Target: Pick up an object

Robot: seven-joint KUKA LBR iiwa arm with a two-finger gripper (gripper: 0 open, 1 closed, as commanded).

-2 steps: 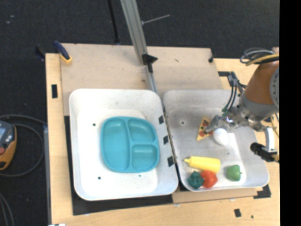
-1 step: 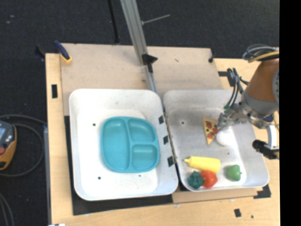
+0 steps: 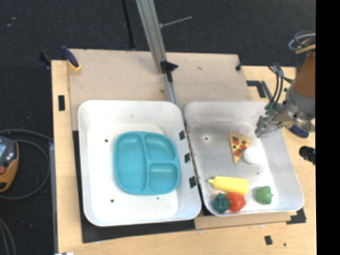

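Camera view: the hand (image 3: 264, 125) is hovering at the upper right of the right bin (image 3: 223, 113), with the approach step in hand and nothing taken.

From the slanted overhead camera, the arm is reaching in from the right, and whether the hand is released or clenched I cannot tell; nothing is showing between its tips. The candidate things are all lying in the right bin: a pizza slice (image 3: 239, 146) nearest the hand, a white lump (image 3: 254, 155) just beside it, and along the near wall a yellow corn-like piece (image 3: 230, 184), a red-and-green vegetable (image 3: 229, 202) and a green piece (image 3: 263, 195). The left bin (image 3: 95, 121) is carrying a blue divided plate (image 3: 146, 161). Judging from this, the next move is calling for shifting over the pizza slice, descending and closing on it; the thin slice lying flat could slip the grip.
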